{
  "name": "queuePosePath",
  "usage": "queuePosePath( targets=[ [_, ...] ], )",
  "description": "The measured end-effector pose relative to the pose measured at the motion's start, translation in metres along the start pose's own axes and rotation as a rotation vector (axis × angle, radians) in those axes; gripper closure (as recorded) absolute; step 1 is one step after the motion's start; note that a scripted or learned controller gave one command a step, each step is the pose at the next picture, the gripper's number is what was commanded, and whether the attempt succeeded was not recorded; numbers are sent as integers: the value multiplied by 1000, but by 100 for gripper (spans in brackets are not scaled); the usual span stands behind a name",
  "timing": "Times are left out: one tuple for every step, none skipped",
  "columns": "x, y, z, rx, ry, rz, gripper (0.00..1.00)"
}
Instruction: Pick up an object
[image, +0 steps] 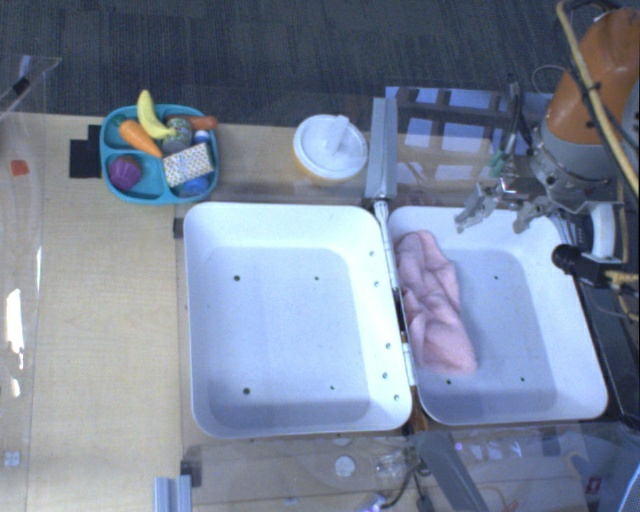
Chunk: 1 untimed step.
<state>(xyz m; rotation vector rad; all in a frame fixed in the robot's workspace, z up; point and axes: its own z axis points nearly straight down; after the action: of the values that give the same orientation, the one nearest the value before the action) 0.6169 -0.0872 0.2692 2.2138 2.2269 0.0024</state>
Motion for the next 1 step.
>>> queuePosePath(
  targets=[
    [-25,-18,106,2,0,-110,0]
  ],
)
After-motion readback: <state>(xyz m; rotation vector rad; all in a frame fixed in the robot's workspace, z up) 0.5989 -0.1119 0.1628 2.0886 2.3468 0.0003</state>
